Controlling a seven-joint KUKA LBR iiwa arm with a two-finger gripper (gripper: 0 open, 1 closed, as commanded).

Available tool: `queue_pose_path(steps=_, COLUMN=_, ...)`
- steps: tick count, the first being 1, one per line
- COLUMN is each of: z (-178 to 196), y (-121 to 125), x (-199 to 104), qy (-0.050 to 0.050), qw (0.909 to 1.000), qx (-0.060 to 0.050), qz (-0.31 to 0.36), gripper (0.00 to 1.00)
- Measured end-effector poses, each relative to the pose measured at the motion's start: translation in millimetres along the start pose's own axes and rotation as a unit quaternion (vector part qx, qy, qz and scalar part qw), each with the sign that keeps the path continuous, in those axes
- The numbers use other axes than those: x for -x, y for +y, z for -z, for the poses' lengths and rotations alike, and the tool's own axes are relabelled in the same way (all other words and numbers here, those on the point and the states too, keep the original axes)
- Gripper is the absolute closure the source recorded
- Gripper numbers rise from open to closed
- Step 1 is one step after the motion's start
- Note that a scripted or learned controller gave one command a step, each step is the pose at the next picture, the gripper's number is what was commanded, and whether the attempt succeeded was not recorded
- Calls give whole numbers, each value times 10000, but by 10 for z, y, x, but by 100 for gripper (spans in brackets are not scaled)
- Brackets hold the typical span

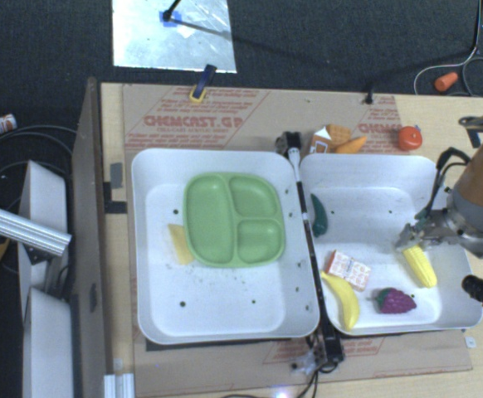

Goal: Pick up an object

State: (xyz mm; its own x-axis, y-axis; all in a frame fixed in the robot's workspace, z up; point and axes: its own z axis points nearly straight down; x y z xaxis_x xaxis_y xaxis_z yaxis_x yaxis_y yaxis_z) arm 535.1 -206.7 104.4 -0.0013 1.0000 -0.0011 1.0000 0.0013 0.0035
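My gripper (413,236) hangs low over the right side of the right bin (366,181), at the end of the grey arm with its orange band. Its tip is just above the upper end of a yellow corn cob (421,266), which lies on the bin floor. Whether it touches the cob I cannot tell. Further objects in this bin are a bunch of purple grapes (396,301), a banana (343,299), a red and white packet (347,269) and a dark green object (317,215) by the left wall.
The left bin (163,305) holds a green divided plate (233,220) and a yellow wedge (179,244). Behind the right bin lie a carrot (351,144), a small box (321,145) and a tomato (409,138). The bins' shared wall runs down the middle.
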Motion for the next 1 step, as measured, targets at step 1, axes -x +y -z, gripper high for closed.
queue_pose_path(steps=1, z=543, y=-51, x=-794, qy=21, qw=10000, qx=11, qz=45, gripper=100)
